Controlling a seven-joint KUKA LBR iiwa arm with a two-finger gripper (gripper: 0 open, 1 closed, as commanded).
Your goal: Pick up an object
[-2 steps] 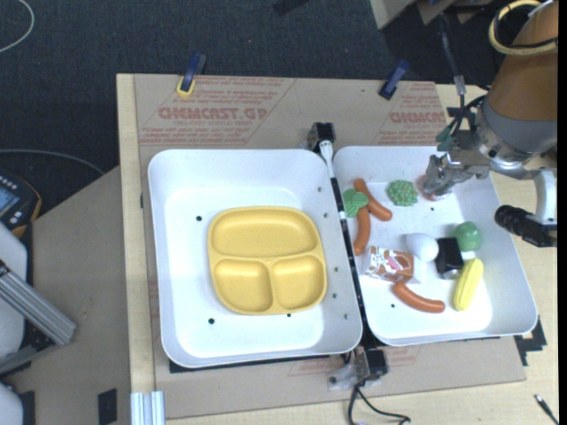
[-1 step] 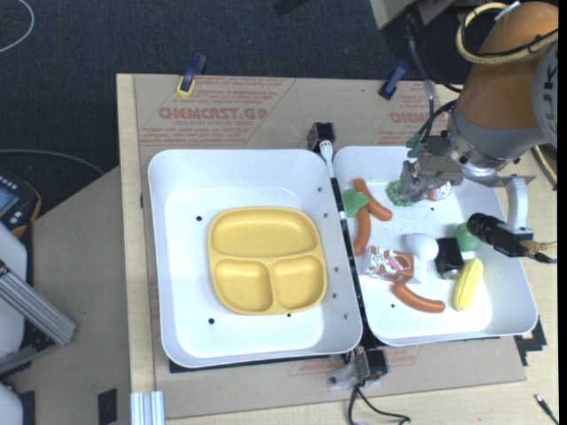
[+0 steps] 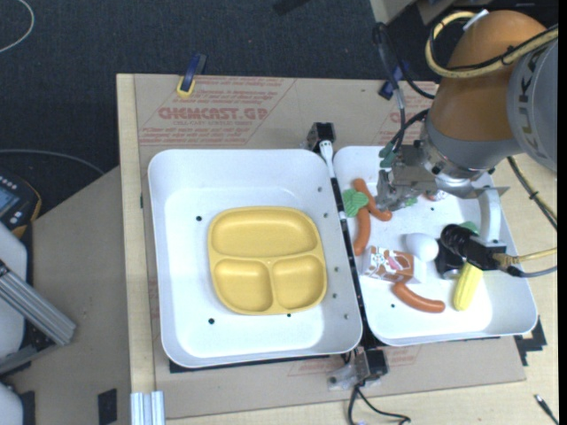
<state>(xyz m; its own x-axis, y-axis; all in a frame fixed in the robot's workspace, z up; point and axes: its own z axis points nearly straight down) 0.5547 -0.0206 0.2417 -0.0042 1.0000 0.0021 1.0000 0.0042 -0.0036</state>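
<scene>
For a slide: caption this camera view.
Tool over white bin of toy food; yellow divided plastic tray in neighbouring bin.

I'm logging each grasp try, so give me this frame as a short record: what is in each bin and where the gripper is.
left bin: yellow tray, three compartments
right bin: far sausage, divider sausage, near sausage, green piece, white ball, packet, yellow item
gripper: over the right bin's far left part, above the far sausage, beside the green piece
held: cannot tell from this view
</scene>
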